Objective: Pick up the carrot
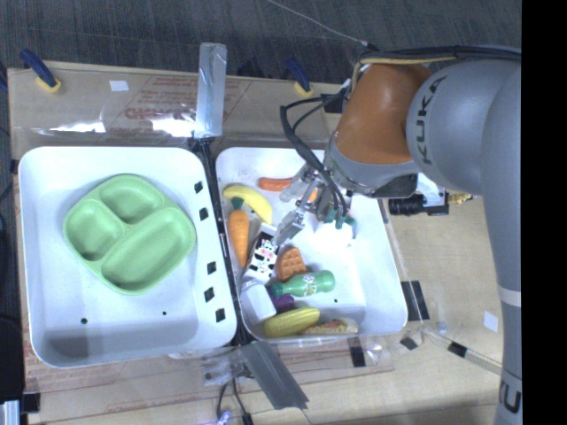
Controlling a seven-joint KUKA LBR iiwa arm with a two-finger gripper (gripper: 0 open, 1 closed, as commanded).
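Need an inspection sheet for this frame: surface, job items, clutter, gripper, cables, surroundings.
Surface: two white bins side by side, left bin and right bin, on a cardboard-covered bench.
Job's things: carrot lies in the right bin near its left wall, free of the gripper.
Clutter: banana, corn cob, green bottle, dice-patterned block in the right bin; green divided plate in the left bin.
Grippers: gripper low over the right bin, finger state unclear.
Cables: black cables looping by the wrist.
Surroundings: dark carpet; blue clamps.
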